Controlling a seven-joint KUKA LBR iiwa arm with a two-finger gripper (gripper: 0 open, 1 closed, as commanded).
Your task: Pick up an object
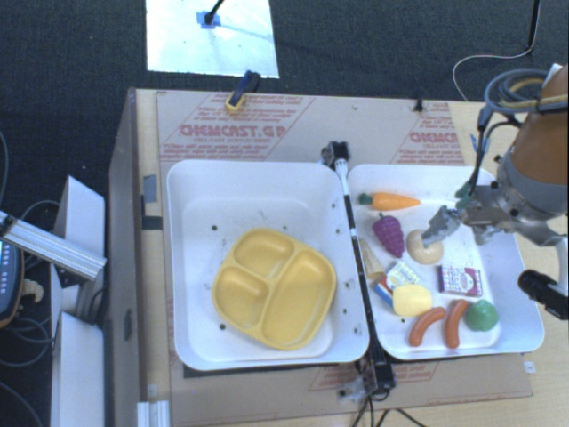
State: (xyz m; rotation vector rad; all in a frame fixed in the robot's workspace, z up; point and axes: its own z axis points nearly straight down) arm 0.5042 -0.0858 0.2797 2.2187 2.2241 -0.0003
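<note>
While the gripper hovers over the round tan piece near the middle of the right bin, its state cannot be told. Descend straight, clear of the grapes and carton.

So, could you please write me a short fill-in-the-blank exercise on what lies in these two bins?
1. The yellow divided tray lies in the ____ bin.
2. The carrot lies at the far end of the ____ bin.
3. The pincer hovers just above the beige ____.
4. Beside the two sausages sits a ____ ball.

Missing words: left; right; mushroom; green
</note>
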